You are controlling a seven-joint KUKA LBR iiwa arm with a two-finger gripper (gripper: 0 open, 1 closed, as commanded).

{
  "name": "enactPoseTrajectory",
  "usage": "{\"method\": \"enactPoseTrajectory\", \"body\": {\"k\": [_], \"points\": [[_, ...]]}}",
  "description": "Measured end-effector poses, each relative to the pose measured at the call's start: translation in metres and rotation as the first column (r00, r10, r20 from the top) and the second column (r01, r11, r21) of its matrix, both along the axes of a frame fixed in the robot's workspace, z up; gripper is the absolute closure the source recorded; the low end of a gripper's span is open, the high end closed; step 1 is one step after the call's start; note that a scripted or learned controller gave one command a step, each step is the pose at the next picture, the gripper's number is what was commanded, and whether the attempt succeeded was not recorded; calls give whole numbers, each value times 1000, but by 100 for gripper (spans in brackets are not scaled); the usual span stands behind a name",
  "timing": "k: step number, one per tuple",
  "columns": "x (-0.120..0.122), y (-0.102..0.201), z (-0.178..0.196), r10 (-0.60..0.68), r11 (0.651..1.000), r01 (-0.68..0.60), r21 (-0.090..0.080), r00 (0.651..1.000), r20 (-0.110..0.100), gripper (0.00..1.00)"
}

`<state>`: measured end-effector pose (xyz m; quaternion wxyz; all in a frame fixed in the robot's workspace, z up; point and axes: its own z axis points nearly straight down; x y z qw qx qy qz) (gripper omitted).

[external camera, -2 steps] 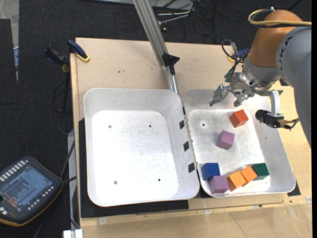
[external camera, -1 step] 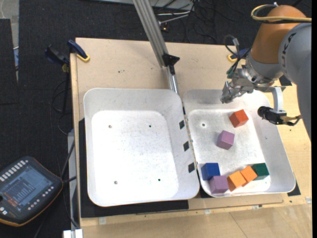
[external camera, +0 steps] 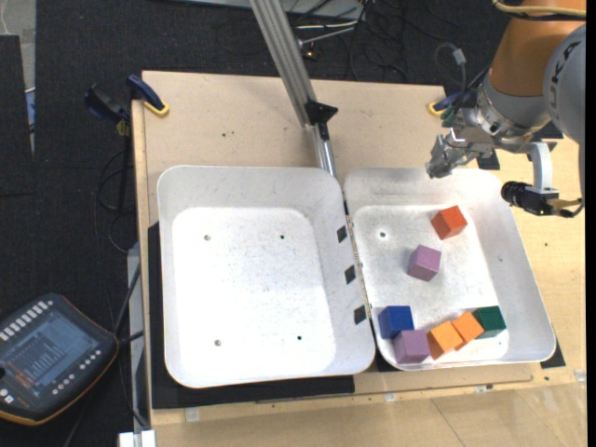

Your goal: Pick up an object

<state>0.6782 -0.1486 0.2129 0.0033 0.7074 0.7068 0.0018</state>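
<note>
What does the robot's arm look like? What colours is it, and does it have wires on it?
The arm is fat and rounded, mostly orange here with grey along its right side. A thin cable loops over the top of it, and more dark wires hang around the wrist. At the end sits the tool, a small grey metal part. A black and white piece sticks out beside it.

Even, bright overhead light falls on my bench (external camera: 242,119); both white bins (external camera: 251,268) verge on overexposure, their floors nearly washed out. Shadows are soft and short, lying close under the cubes (external camera: 424,262) and my arm (external camera: 535,54). The dark floor beyond loses detail. Focus is slightly soft throughout; the frame looks grainy.
</note>
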Motion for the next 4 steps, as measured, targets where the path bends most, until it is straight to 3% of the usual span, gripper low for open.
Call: {"method": "enactPoseTrajectory", "body": {"k": [2, 4], "points": [[2, 0, 84, 3, 1000, -3, 0, 1000, -1, 100], [-43, 92, 77, 8, 1000, -8, 3, 1000, -9, 100]]}}
